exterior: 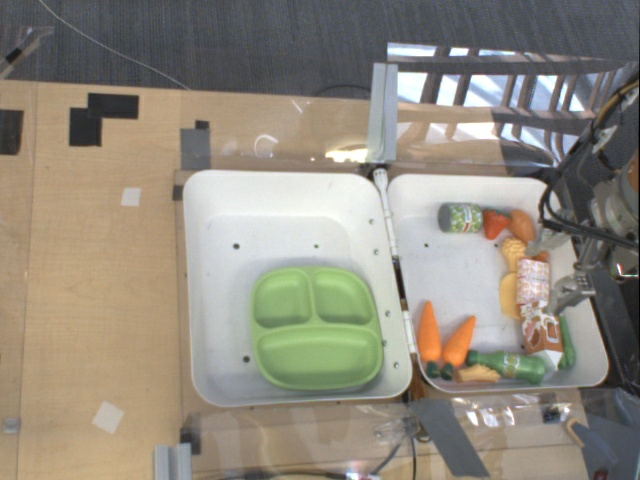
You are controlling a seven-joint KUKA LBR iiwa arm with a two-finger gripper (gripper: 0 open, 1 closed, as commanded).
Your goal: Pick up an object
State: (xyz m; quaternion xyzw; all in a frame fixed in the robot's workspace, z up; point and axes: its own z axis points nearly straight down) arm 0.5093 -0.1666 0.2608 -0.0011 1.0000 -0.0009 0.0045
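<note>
Our pincer [578, 273], grip beyond our telling, above right bin [440, 258] beside toy carrots [429, 332]; left bin's green divided plate [316, 328].

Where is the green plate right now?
In the camera view, the green plate lies in the left bin, toward its near edge. It sits just across the divider from the two carrots in the right bin.

Lighting: bright, even, overhead. Glare: clear sheet [330, 153] behind the white bins [215, 228]. Shadows: soft, faint. Focus: mostly sharp, slight grain.
</note>
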